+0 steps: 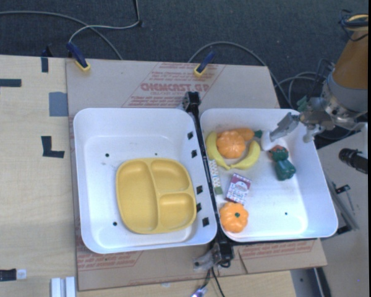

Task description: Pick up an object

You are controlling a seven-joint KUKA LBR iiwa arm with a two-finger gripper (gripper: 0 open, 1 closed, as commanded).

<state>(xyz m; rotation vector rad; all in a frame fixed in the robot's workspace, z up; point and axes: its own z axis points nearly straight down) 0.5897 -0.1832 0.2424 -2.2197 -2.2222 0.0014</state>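
The right bin (309,218) holds an orange (230,143) lying on a banana (252,157), a green toy with a red top (283,166), a small purple box (238,187) and a small orange pumpkin (234,218). My gripper (295,130) hovers over the bin's upper right part, just above and right of the green toy. Its fingers are spread open with nothing between them. The orange-banded arm (351,67) comes in from the right.
The left bin (89,166) holds a yellow divided plate (156,195). A thin white label strip (215,176) lies along the right bin's left wall. Both bins rest on cardboard (167,85) held by clamps; cables run behind.
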